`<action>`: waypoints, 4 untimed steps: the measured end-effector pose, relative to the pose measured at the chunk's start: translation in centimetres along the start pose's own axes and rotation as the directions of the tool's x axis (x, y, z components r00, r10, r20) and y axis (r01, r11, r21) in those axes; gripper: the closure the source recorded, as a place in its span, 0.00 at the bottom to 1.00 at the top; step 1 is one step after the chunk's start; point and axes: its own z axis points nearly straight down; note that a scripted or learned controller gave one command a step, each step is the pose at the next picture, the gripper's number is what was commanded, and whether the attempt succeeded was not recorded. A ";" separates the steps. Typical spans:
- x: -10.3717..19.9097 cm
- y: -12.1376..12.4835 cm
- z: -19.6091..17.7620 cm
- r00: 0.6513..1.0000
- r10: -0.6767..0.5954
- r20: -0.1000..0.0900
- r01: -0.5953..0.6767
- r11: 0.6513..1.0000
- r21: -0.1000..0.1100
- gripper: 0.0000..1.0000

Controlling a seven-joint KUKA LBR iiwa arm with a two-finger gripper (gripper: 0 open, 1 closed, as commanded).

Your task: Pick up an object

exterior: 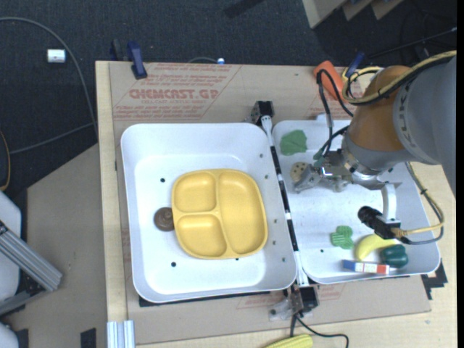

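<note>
My gripper hangs low over the upper left part of the right bin, open, with nothing between its fingers. A small speckled tan disc lies just beside the left fingertip. A green leaf-shaped piece rests above it near the bin's top edge. Toward the bin's front lie a small green piece, a yellow banana-like piece, a dark green lump and a white marker with red and blue ends.
The left bin holds a yellow divided plate with a small brown round thing at its left side. The arm's grey body and orange band cover the right bin's upper right.
</note>
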 end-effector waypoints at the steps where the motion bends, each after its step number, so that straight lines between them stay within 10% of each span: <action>1: 0.2 6.6 -0.1 1.000 -0.001 0.002 0.001 1.000 -0.003 0.00; 2: 0.2 6.6 -1.1 1.000 -0.002 0.003 0.002 1.000 -0.006 1.00; 3: 0.2 6.6 -1.1 1.000 -0.002 0.003 0.002 1.000 -0.005 0.00; 4: -0.4 2.7 0.0 1.000 0.000 0.001 0.000 1.000 0.000 0.00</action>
